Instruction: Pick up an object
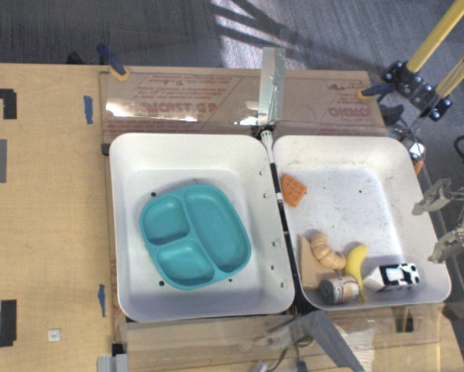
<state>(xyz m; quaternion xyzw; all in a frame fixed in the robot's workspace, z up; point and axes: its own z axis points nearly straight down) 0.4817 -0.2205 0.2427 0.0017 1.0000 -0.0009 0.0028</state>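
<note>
Mostly smooth, moulded shapes lie in the two bins. The left shallow white bin point(127, 155) has rounded corners and a matte floor, and on it rests a teal plastic plate with three compartments point(194, 236), oval-cornered and glossy, turned at a slant. It sits towards the bin's near-left part, apart from every wall, with bare white floor around it and the widest strip at the far side.

The right shallow white bin point(371, 152) has a lightly speckled floor. An orange wedge with a ridged, waffle-like face point(293, 190) lies close to the dark seam between the bins, alone, with open floor to its right and beyond it. The other things crowd the near edge. A tan lumpy pastry-shaped piece point(327, 252) rests on a flat brown card-like sheet point(308, 265). A small curved yellow banana point(356, 261) lies just beside the pastry piece, appearing to touch it. A short metallic can on its side point(340, 289) lies below them, near the front wall. A small black-and-white patterned box point(398, 276) sits to the banana's right, near the bin's right corner.

Any of these could be the object to pick up; the wedge has the most room around it. Whether the gripper is open or closed cannot be told.
</note>
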